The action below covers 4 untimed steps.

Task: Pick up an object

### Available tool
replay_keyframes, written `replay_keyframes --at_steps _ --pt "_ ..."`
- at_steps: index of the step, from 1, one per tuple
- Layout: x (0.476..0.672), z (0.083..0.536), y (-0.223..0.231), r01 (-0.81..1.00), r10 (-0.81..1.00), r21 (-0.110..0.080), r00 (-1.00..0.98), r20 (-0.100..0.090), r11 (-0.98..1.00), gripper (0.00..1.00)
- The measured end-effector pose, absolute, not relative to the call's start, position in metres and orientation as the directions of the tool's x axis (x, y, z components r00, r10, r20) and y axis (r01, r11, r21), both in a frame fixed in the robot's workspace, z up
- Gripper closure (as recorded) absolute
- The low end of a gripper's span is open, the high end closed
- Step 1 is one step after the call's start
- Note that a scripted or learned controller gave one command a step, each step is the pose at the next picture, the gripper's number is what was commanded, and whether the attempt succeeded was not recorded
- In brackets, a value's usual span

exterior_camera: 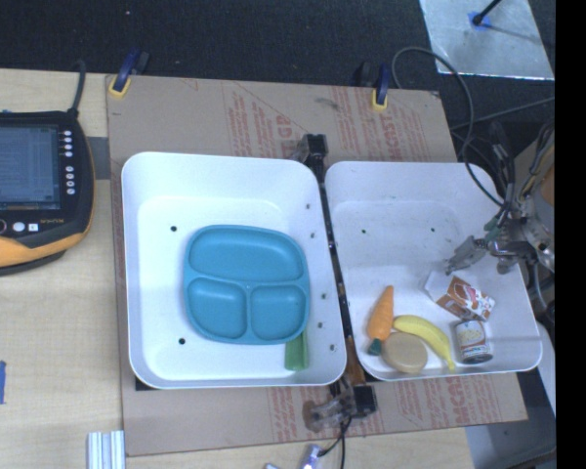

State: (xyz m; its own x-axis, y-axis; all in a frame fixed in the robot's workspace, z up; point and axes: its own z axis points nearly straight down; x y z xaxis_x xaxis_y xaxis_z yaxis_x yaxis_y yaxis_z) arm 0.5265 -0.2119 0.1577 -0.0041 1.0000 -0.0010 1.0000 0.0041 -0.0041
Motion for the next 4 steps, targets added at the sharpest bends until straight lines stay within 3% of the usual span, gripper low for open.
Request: replay_keyframes --at_steps 1,2,3,4 --pt "0.508 0.092 -0.188 1.000 1.000 -0.002 -0.004 -0.001 0.004 0.00" --pt "0.508 0.102 -0.189 1.000 1.000 -0.003 -0.008 -0.002 0.008 1.00" --pt "0.487 0.183 -0.152 1.000 1.000 -0.001 -0.005 0.000 0.005 1.00" --pt "0.500 0.201 -0.121 1.000 1.000 -0.001 -0.005 0.000 0.005 1.00"
